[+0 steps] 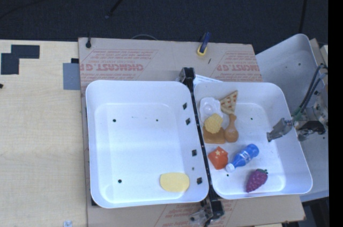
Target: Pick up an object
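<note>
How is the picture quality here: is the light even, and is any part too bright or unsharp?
Camera view: light is soft and even, with faint shadows inside the left bin; the clear item in the right bin nearly washes out against the white; the gripper at the right edge looks soft, its details hard to read.

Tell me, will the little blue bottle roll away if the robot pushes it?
Probably. The blue bottle lies on its side in the right bin, and its round body would likely roll sideways. It looks small and plastic, so probably light. The red toy beside its white cap might stop it.
</note>
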### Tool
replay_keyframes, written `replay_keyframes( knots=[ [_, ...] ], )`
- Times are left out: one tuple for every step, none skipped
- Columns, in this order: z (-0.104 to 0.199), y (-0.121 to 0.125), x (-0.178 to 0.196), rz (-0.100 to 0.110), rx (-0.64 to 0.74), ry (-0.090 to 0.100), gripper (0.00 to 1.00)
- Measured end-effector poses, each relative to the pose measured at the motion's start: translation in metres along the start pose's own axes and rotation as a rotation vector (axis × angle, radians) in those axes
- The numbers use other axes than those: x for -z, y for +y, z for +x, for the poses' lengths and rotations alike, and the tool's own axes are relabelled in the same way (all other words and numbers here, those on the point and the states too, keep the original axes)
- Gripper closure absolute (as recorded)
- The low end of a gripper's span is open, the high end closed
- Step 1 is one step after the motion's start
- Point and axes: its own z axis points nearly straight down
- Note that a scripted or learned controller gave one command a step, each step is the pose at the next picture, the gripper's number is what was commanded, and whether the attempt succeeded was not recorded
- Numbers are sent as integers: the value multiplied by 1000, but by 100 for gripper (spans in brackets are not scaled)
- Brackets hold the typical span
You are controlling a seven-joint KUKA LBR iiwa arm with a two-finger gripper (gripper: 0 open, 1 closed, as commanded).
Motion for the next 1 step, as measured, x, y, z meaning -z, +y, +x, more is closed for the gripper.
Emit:
replay_keyframes(
  knots=[
    [42, 45, -75, 6, 4, 4, 0]
  ],
)
